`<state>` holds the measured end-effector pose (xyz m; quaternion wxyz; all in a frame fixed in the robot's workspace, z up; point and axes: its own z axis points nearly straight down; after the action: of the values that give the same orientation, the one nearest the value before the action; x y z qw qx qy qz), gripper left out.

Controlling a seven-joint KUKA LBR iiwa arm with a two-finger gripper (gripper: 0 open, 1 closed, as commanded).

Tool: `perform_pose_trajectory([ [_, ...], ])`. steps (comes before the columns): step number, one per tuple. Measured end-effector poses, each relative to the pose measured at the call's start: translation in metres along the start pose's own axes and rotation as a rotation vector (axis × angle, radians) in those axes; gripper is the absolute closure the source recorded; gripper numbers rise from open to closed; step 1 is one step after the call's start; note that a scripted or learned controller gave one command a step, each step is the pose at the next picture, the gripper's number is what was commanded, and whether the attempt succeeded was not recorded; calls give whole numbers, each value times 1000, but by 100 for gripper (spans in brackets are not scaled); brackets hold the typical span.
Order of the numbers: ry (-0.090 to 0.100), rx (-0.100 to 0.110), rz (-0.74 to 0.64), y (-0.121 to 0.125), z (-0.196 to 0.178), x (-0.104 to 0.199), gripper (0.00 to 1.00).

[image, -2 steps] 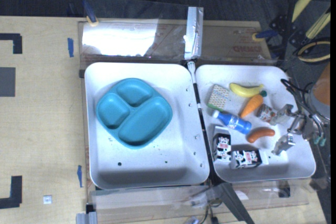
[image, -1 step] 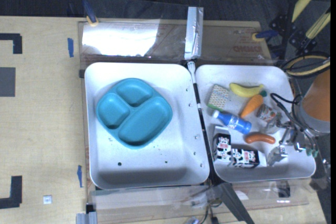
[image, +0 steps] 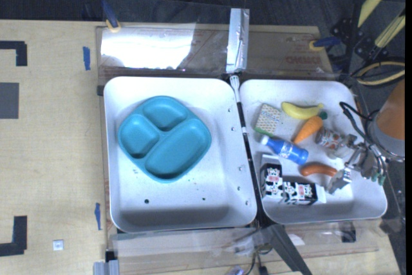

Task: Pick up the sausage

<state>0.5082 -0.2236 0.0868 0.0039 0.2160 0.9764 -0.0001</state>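
The sausage [image: 317, 169] is a short reddish-brown piece lying flat in the right bin [image: 370, 206], in its right half. My gripper [image: 346, 167] reaches in from the right and sits low just beyond the sausage's right end. Its fingers look open, one fingertip [image: 338, 181] below the sausage's end and the other above it. Nothing is held between them.
Around the sausage lie a blue bottle [image: 287, 150], a carrot [image: 308, 129], a banana [image: 301, 110], a tan waffle piece [image: 269, 118], a small can [image: 330, 138] and a black-and-white box [image: 290, 189]. The left bin [image: 122, 203] holds a blue divided plate [image: 165, 137].
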Motion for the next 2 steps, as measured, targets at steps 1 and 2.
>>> perform_pose_trajectory([
  [1, -10, -1, -1, 1, -12, -3, 100],
  [2, -2, -1, -343, -1, -1, 4, 100],
])
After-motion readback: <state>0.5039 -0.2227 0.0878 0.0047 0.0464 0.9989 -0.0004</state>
